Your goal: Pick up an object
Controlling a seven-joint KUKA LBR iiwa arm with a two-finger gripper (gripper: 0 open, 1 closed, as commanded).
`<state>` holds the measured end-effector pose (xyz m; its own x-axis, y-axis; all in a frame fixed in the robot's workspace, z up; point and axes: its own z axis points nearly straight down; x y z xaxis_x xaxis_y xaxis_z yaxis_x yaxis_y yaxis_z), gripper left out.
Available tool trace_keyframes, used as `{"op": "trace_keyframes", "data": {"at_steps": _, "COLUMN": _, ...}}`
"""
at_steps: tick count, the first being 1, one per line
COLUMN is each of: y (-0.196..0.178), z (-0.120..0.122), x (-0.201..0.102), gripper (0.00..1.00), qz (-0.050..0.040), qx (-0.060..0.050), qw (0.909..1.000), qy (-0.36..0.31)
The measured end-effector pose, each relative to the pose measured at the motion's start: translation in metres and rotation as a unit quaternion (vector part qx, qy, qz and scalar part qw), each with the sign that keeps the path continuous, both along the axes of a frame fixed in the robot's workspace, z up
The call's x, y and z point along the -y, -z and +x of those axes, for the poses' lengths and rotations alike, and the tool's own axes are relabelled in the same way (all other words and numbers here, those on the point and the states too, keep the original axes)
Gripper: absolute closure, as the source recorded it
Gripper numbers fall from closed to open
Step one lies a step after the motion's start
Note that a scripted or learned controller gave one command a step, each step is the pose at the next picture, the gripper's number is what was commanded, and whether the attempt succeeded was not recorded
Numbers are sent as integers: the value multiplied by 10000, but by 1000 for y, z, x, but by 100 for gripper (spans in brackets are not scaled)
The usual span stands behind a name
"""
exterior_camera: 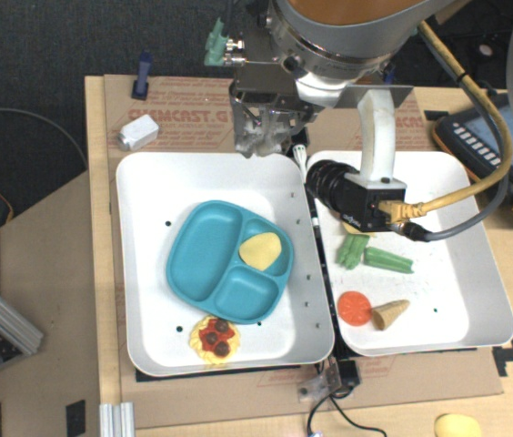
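My gripper (266, 133) hangs under the grey and orange wrist, over the far rim of the left bin (138, 244). Nothing shows in it. In that bin lies a blue divided plate (211, 264) with a pale yellow piece (261, 250) in its right compartment. A small yellow and red pizza toy (214, 338) lies just in front of the plate. The right bin (475, 280) holds green bean-like pieces (377, 257), a red disc (355, 308) and a tan cone (389, 313).
A black camera unit (352, 197) on a white post (377, 139) with a yellow cable (438, 203) hangs over the right bin's far left part. A white block (138, 132) and a blue clip (142, 76) lie behind the left bin. A dark keypad (475, 144) sits at the right.
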<state>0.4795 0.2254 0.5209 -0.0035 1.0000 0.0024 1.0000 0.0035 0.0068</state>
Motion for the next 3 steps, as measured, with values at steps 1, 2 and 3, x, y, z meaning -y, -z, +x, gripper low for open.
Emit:
{"op": "trace_keyframes", "data": {"at_steps": 1, "y": 149, "z": -2, "x": 47, "gripper": 100, "qz": -53, "qx": -119, "qw": 9999, "qy": 49}}
{"op": "trace_keyframes", "data": {"at_steps": 2, "y": 34, "z": 73, "x": -1, "gripper": 100, "qz": 19, "qx": 45, "qw": 10000, "qy": 1}}
{"op": "trace_keyframes", "data": {"at_steps": 3, "y": 290, "z": 125, "x": 29, "gripper": 100, "qz": -48, "qx": -123, "qw": 9999, "qy": 36}}
